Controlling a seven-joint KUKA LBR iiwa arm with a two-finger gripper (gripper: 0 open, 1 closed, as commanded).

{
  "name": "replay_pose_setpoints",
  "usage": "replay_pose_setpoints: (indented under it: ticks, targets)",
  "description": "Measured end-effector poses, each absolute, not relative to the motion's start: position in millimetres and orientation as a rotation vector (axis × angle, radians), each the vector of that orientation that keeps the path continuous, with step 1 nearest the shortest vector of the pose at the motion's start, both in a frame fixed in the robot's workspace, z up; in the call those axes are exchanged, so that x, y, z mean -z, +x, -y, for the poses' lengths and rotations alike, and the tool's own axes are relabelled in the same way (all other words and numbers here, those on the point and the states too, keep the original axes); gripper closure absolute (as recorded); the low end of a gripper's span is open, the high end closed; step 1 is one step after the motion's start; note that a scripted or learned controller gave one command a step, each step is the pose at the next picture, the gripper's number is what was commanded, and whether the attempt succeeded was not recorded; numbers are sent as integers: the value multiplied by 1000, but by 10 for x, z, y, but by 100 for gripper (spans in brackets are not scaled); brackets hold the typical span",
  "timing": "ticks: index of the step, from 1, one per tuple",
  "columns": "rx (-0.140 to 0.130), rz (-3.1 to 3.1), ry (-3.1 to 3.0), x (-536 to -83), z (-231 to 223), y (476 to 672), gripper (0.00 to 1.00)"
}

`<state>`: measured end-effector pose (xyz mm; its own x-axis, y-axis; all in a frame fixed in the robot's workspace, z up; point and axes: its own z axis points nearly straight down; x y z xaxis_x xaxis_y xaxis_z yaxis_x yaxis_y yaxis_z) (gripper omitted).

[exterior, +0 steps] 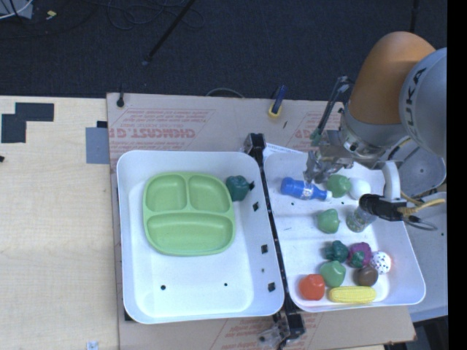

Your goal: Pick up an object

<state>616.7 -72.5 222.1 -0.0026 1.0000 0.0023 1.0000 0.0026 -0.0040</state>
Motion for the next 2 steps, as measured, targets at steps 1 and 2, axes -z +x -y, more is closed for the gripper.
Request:
replay_pose_setpoints:
  ticks: [1,2]
  targets:
    - [-2,2223,-2215,-2334,225,6079,100]
    - [-3,2222,-2214,-2219,-251,6111,100]
